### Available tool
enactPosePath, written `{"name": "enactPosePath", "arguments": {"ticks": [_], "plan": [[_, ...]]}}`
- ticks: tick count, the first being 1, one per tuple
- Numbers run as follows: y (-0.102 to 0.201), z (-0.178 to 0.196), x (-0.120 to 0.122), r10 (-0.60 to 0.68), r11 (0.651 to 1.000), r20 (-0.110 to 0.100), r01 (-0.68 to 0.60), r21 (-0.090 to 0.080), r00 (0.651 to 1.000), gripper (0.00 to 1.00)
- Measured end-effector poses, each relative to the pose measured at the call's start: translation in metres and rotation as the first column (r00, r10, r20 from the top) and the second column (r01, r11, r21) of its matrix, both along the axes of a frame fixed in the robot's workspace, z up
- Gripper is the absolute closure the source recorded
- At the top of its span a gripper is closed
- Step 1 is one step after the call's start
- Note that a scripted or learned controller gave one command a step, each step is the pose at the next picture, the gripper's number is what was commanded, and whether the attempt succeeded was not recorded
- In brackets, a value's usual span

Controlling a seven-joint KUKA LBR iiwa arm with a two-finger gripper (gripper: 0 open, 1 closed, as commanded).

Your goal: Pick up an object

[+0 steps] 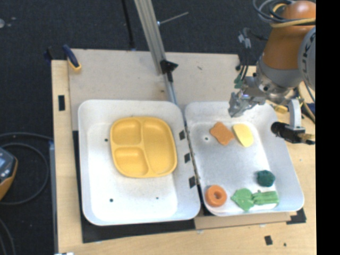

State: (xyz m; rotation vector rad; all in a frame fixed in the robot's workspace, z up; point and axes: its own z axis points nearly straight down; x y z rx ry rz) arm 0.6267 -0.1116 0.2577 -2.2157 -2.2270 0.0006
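The right bin point(228, 158) holds an orange-brown block point(222, 133) and a yellow piece point(244, 135) side by side near its far edge. A dark green lump point(265, 178), a light green toy point(254, 199) and an orange ring point(215, 195) lie along its near side. My gripper point(237, 107) hangs over the bin's far edge, just above and behind the orange-brown block, with nothing seen in it.
The left bin point(95, 195) carries a yellow divided plate point(143, 146) in its middle. A slanted metal pole point(154, 41) rises behind the gap between the two bins. A blue and yellow clamp point(72, 57) sits at the bench's far left corner.
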Motion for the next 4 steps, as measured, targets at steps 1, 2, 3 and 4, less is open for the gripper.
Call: {"name": "enactPosePath", "arguments": {"ticks": [1, 2, 3, 4], "plan": [[0.051, -0.013, -0.01, 0.001, 1.0, 0.0, -0.001, 0.001, 1.0, 1.0], [0.099, -0.004, -0.02, 0.002, 1.0, 0.001, -0.002, 0.002, 1.0, 1.0], [0.155, -0.015, -0.04, 0.003, 1.0, -0.001, -0.003, 0.001, 1.0, 1.0], [0.2, -0.008, -0.056, 0.003, 1.0, 0.0, -0.003, 0.003, 1.0, 1.0]]}}
